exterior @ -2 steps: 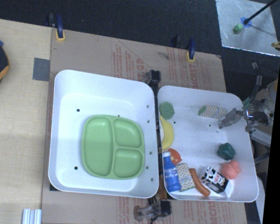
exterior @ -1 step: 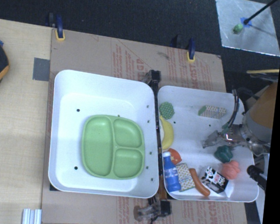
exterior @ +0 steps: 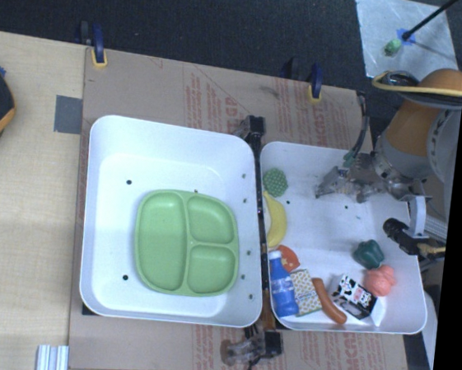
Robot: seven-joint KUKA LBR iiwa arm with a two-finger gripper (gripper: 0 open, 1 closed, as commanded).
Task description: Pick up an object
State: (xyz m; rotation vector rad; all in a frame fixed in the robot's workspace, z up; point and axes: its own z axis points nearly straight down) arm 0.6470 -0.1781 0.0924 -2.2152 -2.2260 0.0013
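Looks like the approach step, nothing grabbed yet. Metal 2-finger gripper (exterior: 348, 188) hanging low over the far edge of the right white bin (exterior: 326, 224), fingers spread, pinching nothing. Candidates piled along the near edge: blue plastic bottle (exterior: 280, 285), pink round toy (exterior: 380, 280). Next up: shifting over 1, then dropping.

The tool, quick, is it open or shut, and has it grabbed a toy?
Tool: over the far end of the right bin; open or shut cannot be told, and no toy is seen in it.
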